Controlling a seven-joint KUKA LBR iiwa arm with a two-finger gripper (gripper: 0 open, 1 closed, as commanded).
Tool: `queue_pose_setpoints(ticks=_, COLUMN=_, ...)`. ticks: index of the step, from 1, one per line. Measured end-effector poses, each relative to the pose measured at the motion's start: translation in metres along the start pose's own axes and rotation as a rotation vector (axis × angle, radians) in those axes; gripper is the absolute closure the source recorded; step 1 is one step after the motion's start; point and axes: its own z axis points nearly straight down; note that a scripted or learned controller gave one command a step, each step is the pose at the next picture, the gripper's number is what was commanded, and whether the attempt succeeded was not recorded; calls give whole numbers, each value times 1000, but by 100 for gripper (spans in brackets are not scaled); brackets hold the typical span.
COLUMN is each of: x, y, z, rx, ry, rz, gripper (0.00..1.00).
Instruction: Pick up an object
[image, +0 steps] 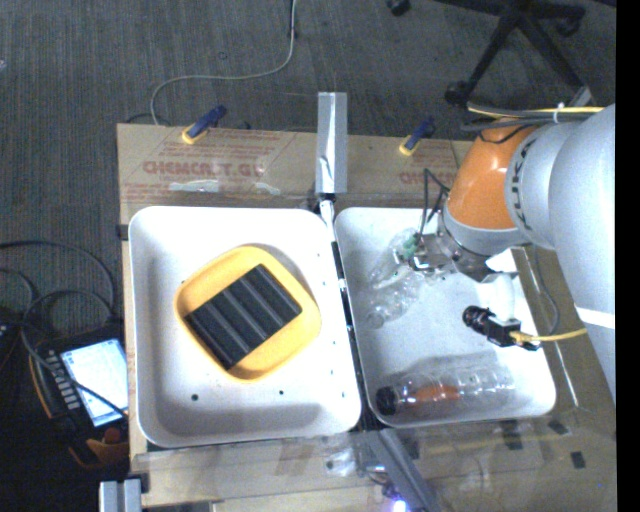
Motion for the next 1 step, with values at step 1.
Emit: queue_pose_setpoints(ticks=1, x=-4, y=55, z=11, rx=46, ry=14, rz=-45, gripper=0)
